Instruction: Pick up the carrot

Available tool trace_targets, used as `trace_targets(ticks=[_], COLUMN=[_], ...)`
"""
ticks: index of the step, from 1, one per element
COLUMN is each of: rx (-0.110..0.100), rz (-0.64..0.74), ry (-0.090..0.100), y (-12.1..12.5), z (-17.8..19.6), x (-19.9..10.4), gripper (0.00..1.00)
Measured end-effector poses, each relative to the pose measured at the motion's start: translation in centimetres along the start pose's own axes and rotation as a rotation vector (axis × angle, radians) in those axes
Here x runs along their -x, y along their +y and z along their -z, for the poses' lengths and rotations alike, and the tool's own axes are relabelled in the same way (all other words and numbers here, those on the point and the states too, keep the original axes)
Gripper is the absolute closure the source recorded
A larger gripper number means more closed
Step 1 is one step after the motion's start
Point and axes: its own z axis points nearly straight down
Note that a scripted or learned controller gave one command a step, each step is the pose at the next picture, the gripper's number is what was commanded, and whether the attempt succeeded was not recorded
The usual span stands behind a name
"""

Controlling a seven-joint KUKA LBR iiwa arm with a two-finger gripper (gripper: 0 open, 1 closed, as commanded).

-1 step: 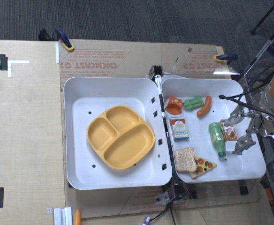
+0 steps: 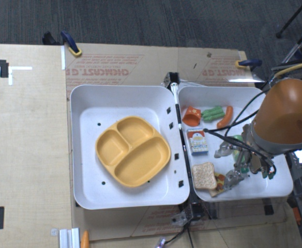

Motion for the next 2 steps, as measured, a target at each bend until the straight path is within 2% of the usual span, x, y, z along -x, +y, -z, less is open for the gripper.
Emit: trace_targets(ticks=[1,2], rx=[0.000,-0.007], rz=[0.089,0.686], ry=[-0.002,-0.017], y=[7.8,0.4], z=[5.5,-3.9], x=[0.0,1.2], gripper=[0.00,0.00])
